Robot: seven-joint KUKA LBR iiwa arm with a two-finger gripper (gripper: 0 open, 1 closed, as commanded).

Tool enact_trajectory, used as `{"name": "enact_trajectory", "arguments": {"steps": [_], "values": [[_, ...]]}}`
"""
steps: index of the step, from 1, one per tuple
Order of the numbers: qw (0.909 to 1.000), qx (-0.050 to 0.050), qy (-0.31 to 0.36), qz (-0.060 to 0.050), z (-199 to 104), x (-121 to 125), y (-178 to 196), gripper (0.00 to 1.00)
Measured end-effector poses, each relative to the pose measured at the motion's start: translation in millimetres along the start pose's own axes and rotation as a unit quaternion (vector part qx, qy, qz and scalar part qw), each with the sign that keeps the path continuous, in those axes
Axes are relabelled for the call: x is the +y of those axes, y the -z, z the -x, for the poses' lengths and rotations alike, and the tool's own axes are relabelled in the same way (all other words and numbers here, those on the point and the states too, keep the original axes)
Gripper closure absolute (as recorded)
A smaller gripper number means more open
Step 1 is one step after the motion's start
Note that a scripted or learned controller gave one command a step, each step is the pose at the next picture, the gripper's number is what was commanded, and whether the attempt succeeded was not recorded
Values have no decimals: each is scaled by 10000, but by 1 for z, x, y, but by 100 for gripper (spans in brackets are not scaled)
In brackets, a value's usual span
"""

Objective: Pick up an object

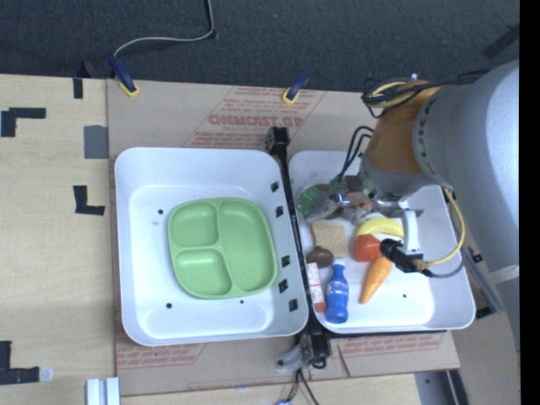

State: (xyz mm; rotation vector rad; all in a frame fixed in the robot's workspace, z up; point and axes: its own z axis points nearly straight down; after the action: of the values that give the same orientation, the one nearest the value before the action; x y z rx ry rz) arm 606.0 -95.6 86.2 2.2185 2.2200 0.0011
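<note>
Camera view: arm [422, 142] hides the tool [359, 199] over the right bin [439, 306]; its finger state cannot be told.

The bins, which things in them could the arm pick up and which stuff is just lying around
Could be picked, all in the right bin:
- carrot
- blue bottle
- banana
- tomato
- bread slice

Lying about:
- green divided plate in the left bin
- yellow clamps on the cardboard
- white cable
</note>
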Motion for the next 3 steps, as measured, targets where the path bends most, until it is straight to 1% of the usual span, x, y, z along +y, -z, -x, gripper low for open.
{"name": "enact_trajectory", "arguments": {"steps": [1, 2, 3], "values": [[10000, 6, 1, -3, 0, 20, 0, 0], [10000, 6, 2, -3, -2, 57, -1, 0], [10000, 4, 5, -8, -2, 56, 9, 100]]}}
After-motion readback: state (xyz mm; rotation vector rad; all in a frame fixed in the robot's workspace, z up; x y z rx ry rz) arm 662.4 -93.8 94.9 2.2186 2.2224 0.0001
